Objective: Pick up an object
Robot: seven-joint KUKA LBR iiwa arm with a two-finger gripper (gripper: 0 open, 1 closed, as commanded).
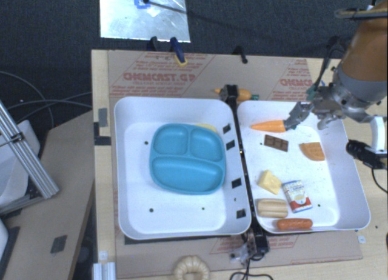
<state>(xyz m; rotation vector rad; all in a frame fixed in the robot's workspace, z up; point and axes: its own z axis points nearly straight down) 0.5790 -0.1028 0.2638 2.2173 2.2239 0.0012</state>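
Observation:
My gripper (310, 118) hovers over the back of the right bin (354, 203), its two fingers spread open with nothing between them. An orange carrot (268, 126) lies just left of the left fingertip (296, 117), its thick end close to it. In front of the gripper lie a brown chocolate piece (276, 143) and an orange cracker-like wedge (312, 151). Nearer the front are a yellow cheese wedge (270, 182), a small printed carton (297, 195), a bread roll (271, 208) and a red sausage (294, 224).
The left bin (130, 151) holds a blue divided plate (188, 157) with a pale yellow item (207, 127) peeking out behind it. A black divider (237, 151) runs between the bins. A small orange object (242, 95) sits behind the bins.

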